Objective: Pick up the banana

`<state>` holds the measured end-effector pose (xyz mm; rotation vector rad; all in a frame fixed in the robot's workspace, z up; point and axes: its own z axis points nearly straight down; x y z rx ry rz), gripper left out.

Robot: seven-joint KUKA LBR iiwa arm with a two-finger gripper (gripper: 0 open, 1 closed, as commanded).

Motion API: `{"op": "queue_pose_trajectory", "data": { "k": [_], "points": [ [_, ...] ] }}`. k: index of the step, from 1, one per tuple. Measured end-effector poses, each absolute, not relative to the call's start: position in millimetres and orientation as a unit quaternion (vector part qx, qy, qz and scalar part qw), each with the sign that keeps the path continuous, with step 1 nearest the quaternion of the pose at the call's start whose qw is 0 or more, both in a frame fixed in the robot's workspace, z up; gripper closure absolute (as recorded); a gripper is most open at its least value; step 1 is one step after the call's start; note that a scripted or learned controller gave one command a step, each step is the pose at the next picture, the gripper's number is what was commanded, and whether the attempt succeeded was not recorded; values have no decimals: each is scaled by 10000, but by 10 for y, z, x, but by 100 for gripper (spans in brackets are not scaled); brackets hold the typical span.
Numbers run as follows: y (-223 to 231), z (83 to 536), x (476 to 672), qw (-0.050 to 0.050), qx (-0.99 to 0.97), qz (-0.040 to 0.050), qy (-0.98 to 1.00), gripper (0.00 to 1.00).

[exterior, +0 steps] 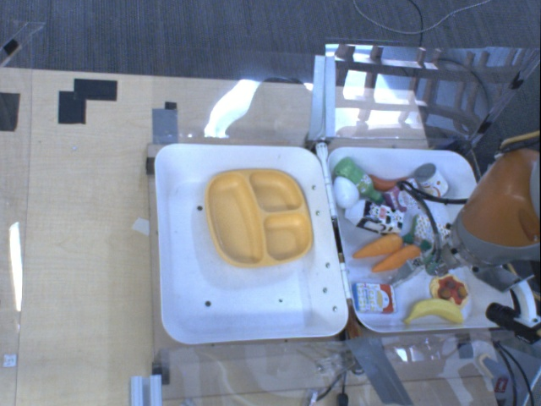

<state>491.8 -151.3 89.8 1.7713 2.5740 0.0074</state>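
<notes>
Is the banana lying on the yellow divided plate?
No. The banana lies in the right bin, at its near edge; the yellow plate is in the left bin.

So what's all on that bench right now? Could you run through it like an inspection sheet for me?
Surface: wooden bench bearing two white bins, left bin and right bin.
Job's things: banana lies near the right bin's front edge, free of the arm.
Clutter: yellow divided plate in the left bin; in the right bin two carrots, a white egg, a green item, a cow-patterned carton, a small snack box, a little fruit dish.
Grippers: gripper low over the right bin beside the carrots, above the banana.
Cables: a thin wire looped on the floor; dark cables by the arm.
Surroundings: grey carpet; metal frame behind the right bin.
</notes>
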Motion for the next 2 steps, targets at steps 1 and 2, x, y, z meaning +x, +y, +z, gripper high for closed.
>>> {"op": "queue_pose_trajectory", "data": {
  "k": [1, 2],
  "points": [
    [-1867, 897, 4913, 71, 5344, 24, 8452, 0],
    [-1695, 900, 4922, 97, 4574, 11, 8892, 0]
  ]
}}
